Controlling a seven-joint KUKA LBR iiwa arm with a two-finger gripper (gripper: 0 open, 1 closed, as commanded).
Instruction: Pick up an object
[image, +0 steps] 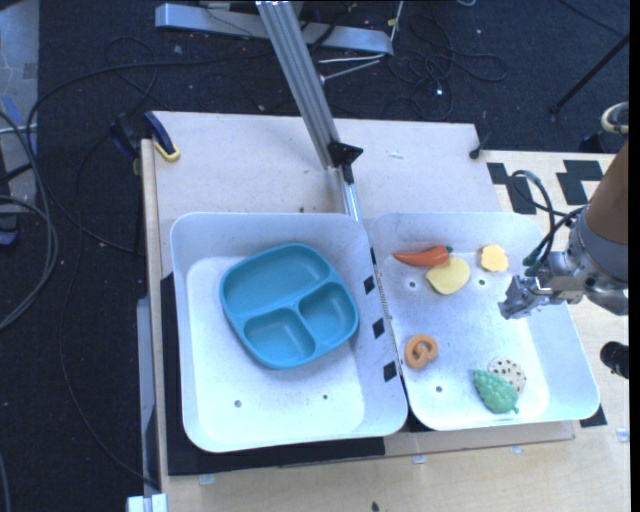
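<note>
In the right bin (560, 345) lie several small toy foods: an orange-red carrot (422, 256), a yellow piece (449, 277), a small orange-yellow piece (493, 259), a pretzel (421, 351), a spotted cookie (508, 373) and a green leafy piece (496, 392). My gripper (521, 299) hangs over the right part of this bin, right of the yellow piece and above the cookie. Nothing shows between its fingers.
The left bin (200, 400) holds a blue divided plate (290, 304). A slanted metal pole (305, 85) comes down to the bins' far edge between them. Cables cross the dark floor behind the bench.
</note>
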